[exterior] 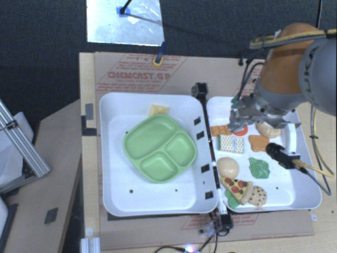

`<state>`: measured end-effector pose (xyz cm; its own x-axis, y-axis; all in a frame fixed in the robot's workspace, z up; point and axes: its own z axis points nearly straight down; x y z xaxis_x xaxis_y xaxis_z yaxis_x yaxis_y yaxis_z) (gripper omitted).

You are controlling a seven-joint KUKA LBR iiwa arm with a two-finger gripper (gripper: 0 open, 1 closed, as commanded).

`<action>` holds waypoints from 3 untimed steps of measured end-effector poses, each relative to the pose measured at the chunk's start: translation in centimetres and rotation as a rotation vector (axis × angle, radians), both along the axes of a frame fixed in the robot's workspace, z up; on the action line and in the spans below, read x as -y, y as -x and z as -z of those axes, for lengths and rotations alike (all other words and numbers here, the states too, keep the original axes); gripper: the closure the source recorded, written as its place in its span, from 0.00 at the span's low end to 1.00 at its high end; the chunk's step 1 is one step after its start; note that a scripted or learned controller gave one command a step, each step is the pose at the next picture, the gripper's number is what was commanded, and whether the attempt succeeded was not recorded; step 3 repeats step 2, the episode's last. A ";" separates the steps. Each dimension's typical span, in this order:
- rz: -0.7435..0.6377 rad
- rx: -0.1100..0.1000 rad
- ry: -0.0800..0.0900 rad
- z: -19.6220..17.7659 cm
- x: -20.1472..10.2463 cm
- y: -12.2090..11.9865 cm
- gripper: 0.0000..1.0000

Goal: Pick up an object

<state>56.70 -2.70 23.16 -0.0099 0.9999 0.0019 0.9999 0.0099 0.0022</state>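
Note:
My gripper (237, 122) hangs low over the back left part of the right bin (298, 190). Directly under it lies a small red and white piece (240, 131), partly hidden by the gripper. An orange piece (218, 130) is just to its left, and a checkered wafer (231, 143) sits in front of it. A pale bread roll (270, 129) and an orange shape (258, 142) lie to the right of the gripper. Nothing shows as lifted off the bin floor.
Nearer the front of the right bin are a round beige bun (228, 167), a green leaf (258, 168), a pizza slice (236, 186) and a cookie (256, 195). The left bin (120, 193) holds a green divided plate (159, 148) and a yellow wedge (158, 109).

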 end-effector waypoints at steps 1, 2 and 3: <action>0.000 -0.002 0.000 -0.2 -4.7 1.0 1.00; 0.003 -0.003 0.001 1.8 -6.3 1.1 1.00; 0.003 -0.003 0.001 1.8 -6.3 1.1 1.00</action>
